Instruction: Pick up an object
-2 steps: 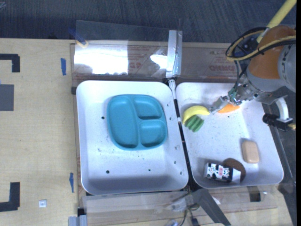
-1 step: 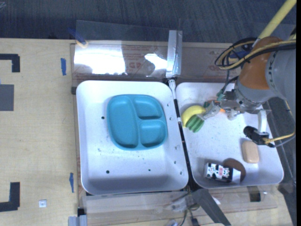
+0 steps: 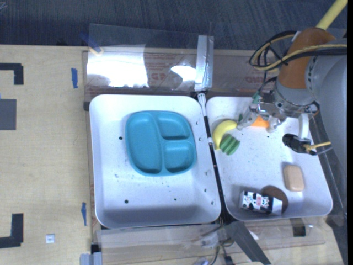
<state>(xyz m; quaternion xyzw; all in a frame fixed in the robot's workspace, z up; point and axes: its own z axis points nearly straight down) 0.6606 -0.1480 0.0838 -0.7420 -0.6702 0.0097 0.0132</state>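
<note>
Two white bins side by side: at the near edge of the right bin (image 3: 317,203) a black-and-white patterned carton (image 3: 257,201) lies touching a brown round thing (image 3: 276,193), with a tan block (image 3: 294,177) just behind them; the left bin (image 3: 110,192) holds a blue divided plate (image 3: 161,142) at its middle. Farther back in the right bin, a green ridged piece (image 3: 230,144) touches a yellow fruit (image 3: 223,130) by the left wall; an orange piece (image 3: 260,123) sits near the far wall, the gripper (image 3: 255,114) right over it; claw spread or closed, cannot tell, nothing visibly gripped.
</note>
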